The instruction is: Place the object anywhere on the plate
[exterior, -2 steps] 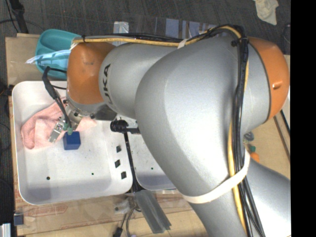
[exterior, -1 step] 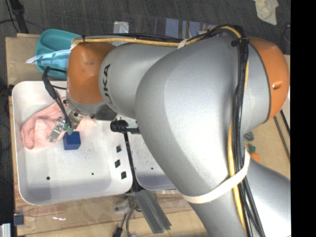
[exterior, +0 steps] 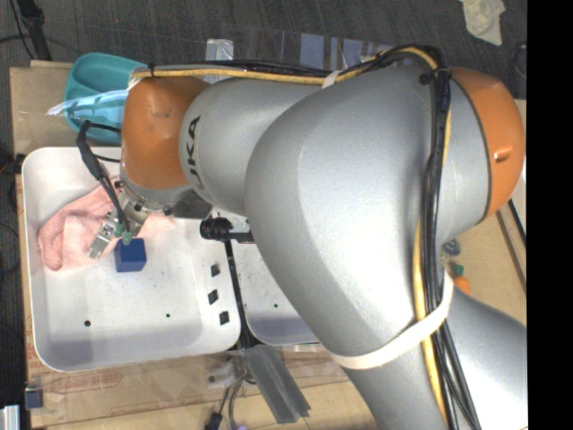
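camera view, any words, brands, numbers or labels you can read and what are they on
"UKA" on the grey arm, in black letters running down its casing next to the orange band; it looks like part of a longer word with the start curving out of sight.
No readable text on the blue block, the pink cloth, the teal object or the left bin.

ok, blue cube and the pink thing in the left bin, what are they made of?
Blue cube: looks rigid, maybe plastic or painted wood; flat matte faces, crisp edges, no glare. Pink thing: looks like soft cloth; it lies crumpled with folds and an uneven outline. Left bin: probably smooth white plastic, with rounded moulded corners.
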